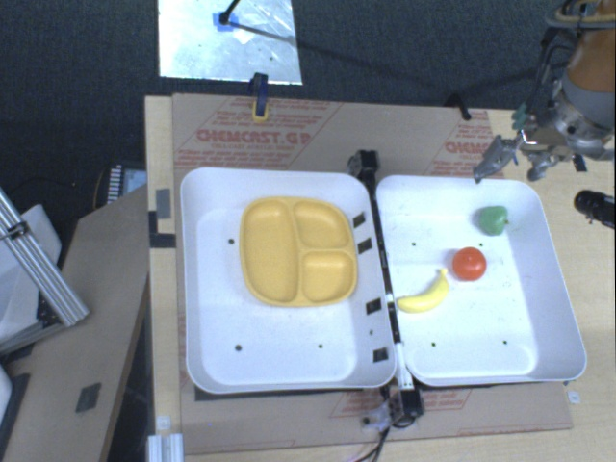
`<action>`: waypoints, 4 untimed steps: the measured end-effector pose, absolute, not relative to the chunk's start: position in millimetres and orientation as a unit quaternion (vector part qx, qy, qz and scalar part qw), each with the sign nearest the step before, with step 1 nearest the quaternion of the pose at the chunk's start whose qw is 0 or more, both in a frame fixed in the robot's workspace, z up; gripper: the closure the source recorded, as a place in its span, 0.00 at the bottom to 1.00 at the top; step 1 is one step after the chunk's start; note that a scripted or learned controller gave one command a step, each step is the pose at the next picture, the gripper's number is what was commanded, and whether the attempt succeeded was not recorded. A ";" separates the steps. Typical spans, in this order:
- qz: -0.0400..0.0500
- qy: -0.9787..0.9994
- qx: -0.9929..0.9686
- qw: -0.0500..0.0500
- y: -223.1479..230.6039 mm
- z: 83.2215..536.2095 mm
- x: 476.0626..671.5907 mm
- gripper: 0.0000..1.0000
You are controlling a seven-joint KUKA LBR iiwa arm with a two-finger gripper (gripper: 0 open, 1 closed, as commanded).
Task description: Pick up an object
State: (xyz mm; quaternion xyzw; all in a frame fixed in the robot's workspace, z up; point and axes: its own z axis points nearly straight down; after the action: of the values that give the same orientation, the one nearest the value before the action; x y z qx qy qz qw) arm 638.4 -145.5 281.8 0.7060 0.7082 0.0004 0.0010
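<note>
In the right bin (539, 345) lie a green pepper-like object (493, 219), a red tomato (469, 264) and a yellow banana (425, 295). A yellow three-compartment plate (296, 251) sits in the left bin (207, 345). My gripper (517, 162) hovers above the far edge of the right bin, just beyond the green object. Its two fingers are spread apart with nothing between them.
The two white bins rest on a cardboard sheet (318, 128) and meet along a black clamp strip (377, 258). A shiny metal plate (229, 27) lies beyond the bench. An aluminium frame (38, 268) stands at the left.
</note>
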 end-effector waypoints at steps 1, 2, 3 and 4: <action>-0.001 0.709 0.705 -0.001 -137.7 225.6 644.4 0.00; -0.001 0.708 0.706 -0.001 -138.3 163.0 645.0 0.00; 0.000 0.708 0.706 0.000 -143.9 111.2 653.6 0.00; 0.001 0.708 0.706 0.003 -144.2 125.1 655.0 1.00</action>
State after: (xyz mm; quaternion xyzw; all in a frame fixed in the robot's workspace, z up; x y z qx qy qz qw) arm 655.0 -144.2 125.1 0.7063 0.7079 0.0012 0.0025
